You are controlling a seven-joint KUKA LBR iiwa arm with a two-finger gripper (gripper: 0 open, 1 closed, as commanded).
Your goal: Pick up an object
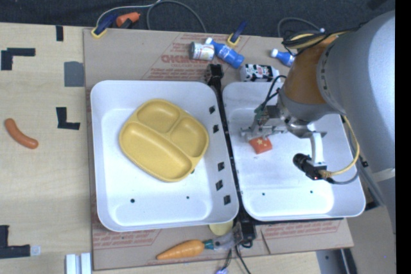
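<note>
At the near edge of the bench (45, 202), just below the left bin (106, 202), lies a toy carrot (180, 249), outside both bins and untouched. Going up from it: the left bin holds a yellow divided plate (164, 138), lying flat near its middle, well apart from the arm. The right bin (289, 202), touching the left bin along the shared wall, holds the likely target, a small orange block (261, 145), in its upper left part, resting on the bin floor.

The pincer (258, 131) sits just above that orange block, near or touching its upper edge; the arm (359, 80) comes in from the right of the right bin and covers its far right corner. Whether the fingers are parted or closed cannot be told; they are small and dark against cables. The block does not clearly show between fingers, so no grasp is confirmed.

Judgement on progress: reach looks done, pincer is down at the object, but the pick is not yet made; the block sits on the bin floor. Left to do: close on the block, lift clear of the right bin.

Farther back, beyond the bins: a blue-and-white bottle (218, 51) on the cardboard, a small black-and-white thing (258, 72) just beside the right bin's far edge. Far left of the left bin, a toy sausage (20, 133) lies on the bench, well apart from everything.
</note>
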